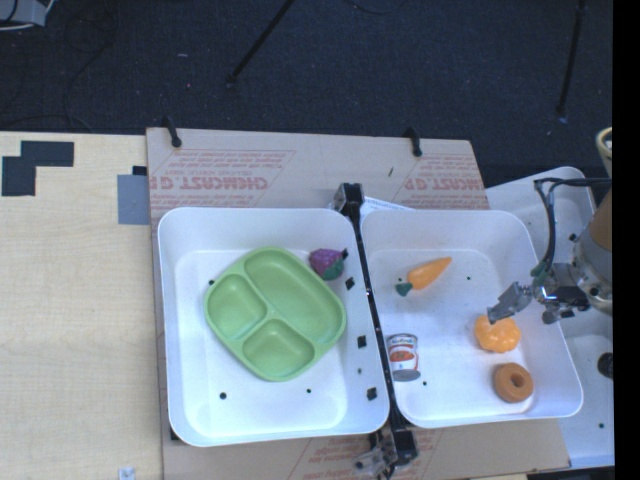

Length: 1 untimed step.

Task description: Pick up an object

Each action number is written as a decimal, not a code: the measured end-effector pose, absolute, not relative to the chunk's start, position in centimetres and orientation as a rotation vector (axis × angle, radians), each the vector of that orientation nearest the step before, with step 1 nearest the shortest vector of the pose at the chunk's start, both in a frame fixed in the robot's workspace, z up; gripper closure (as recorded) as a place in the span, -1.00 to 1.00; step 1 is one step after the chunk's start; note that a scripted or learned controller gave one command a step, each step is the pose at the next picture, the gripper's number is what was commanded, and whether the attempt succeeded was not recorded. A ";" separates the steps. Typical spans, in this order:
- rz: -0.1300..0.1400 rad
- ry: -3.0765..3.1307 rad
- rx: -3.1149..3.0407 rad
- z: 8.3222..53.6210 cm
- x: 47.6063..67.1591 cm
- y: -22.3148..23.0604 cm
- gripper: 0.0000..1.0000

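Observation:
My gripper (522, 303) hangs over the right side of the right bin (545, 258). Its tip is just above the upper edge of an orange round toy fruit (497, 335) and seems to touch or nearly touch it. A brown donut (513, 382) lies in front of the fruit near the bin's front right corner. An orange carrot with a green stem (427, 273) lies towards the middle of the same bin. A small red and white can (402, 356) stands at that bin's left wall.
The left bin (190, 368) holds a green divided plate (275, 313), and a purple grape cluster (325, 261) sits at the plate's far right edge. A black divider (366, 308) runs between the bins. Cables hang by the arm at the right.

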<state>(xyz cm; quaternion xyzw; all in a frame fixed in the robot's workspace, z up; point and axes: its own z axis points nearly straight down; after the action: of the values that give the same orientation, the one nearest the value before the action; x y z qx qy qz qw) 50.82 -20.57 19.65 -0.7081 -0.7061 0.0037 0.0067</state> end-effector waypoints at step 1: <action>0.002 -2.219 -2.219 20.2 51.1 -20.6 -1.00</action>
<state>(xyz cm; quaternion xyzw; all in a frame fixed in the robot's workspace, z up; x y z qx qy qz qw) 51.12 -20.57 20.25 -0.7072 -0.7071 0.0006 0.0018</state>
